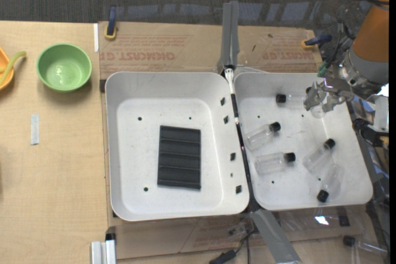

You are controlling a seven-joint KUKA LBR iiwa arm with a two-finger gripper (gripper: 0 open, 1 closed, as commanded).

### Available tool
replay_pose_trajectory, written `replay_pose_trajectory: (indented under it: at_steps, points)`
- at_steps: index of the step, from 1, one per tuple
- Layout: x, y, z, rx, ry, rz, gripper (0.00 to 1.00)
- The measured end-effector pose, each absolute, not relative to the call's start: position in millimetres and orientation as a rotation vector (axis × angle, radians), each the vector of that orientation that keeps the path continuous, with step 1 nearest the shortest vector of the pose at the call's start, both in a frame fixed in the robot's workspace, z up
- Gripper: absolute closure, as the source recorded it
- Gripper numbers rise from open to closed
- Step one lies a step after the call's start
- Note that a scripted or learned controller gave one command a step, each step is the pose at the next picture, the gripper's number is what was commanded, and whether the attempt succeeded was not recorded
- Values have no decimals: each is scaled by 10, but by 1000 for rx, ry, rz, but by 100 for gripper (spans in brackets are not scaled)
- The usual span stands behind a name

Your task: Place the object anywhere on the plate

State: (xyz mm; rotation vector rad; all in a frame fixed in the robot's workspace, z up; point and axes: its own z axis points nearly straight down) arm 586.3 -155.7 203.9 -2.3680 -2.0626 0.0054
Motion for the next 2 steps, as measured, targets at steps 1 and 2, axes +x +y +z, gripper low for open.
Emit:
replay_pose_trajectory:
  at_steps: [1,2]
  points:
    - [6453,-635,2005,-2242,-2200,3,100]
    - [6588,249,2243,-2148,-2293,3,100]
